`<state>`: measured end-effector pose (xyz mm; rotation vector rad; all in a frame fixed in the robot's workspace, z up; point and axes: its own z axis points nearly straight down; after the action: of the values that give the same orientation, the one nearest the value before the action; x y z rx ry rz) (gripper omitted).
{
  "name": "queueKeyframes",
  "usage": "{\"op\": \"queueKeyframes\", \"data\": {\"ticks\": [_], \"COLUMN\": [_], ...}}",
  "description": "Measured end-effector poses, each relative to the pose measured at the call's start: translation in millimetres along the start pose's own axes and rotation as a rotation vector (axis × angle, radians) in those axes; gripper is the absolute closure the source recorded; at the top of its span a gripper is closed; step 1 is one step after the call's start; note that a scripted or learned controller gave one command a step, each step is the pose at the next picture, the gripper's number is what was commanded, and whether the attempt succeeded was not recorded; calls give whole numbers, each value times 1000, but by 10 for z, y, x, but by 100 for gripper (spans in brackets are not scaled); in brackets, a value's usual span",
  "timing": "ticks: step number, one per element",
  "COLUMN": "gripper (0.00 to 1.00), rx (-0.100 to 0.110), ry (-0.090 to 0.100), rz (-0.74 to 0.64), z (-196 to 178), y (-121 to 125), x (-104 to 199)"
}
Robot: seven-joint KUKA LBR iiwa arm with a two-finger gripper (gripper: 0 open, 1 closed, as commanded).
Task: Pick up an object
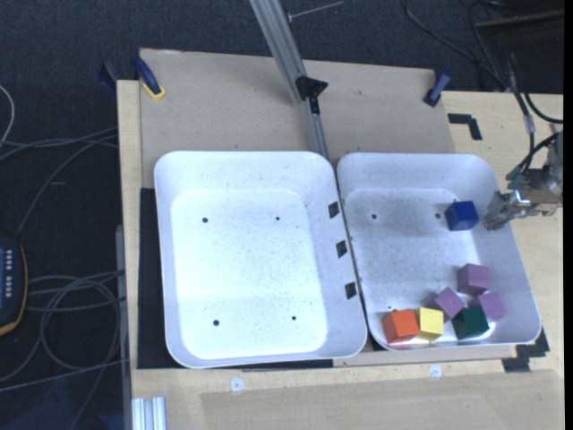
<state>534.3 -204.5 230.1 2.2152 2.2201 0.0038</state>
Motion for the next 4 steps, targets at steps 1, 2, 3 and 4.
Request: {"op": "queueKeyframes", "data": {"ticks": [1,2,3,4], "gripper": [100,100,100,100], "rx": [6,6,7,4], "ry": [5,6,5,5], "rz": [-4,-6,-6,-6], "z": [41,20,76,-5], "y": [-14,-10,80,71], "x": [557,1171,1775,2299]}}
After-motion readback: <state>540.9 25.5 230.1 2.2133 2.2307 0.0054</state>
